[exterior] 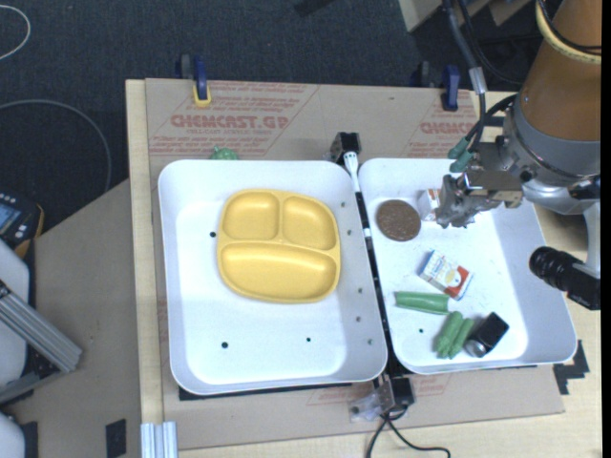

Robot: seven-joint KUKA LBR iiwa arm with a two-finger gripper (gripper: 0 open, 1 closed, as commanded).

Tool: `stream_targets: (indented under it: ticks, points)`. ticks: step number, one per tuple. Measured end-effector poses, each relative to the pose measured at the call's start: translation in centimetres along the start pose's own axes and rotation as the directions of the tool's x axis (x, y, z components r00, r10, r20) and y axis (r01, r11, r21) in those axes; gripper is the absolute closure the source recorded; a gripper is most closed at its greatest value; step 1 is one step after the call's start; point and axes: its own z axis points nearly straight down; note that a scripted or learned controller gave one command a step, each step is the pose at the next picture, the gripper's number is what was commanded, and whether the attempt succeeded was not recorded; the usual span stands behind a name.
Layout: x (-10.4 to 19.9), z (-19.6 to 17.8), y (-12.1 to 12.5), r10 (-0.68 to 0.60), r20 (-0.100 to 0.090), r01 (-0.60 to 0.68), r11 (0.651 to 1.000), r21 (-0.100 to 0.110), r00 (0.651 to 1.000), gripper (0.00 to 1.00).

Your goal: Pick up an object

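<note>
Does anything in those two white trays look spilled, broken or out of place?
Nothing stands out. The yellow divided plate lies flat in the left bin. In the right bin a brown disc, a small red-and-white box, green pods and a black item lie loosely scattered, none visibly broken. The end effector is beside the disc.

You get bright, even light from above, with no harsh glare. The two shallow white plastic bins (pixel 191 284) come close to washing out, yet their rims read clearly. The yellow three-compartment plastic tray (pixel 280 244) shows soft highlights and gentle shading in its hollows. A faint shadow lies under the grey arm's end effector (pixel 456 208) on the right bin's floor. The dark carpeted floor (pixel 86 27) looks dim. Focus is slightly soft and grainy throughout; small items lack fine detail.
</note>
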Motion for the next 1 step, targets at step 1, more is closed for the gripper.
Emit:
stream_targets:
  ticks: [1]
  points:
    - [-0.08, -0.40, -0.03, 0.004, 0.001, -0.004, 1.000, 0.004, 1.000, 1.00]
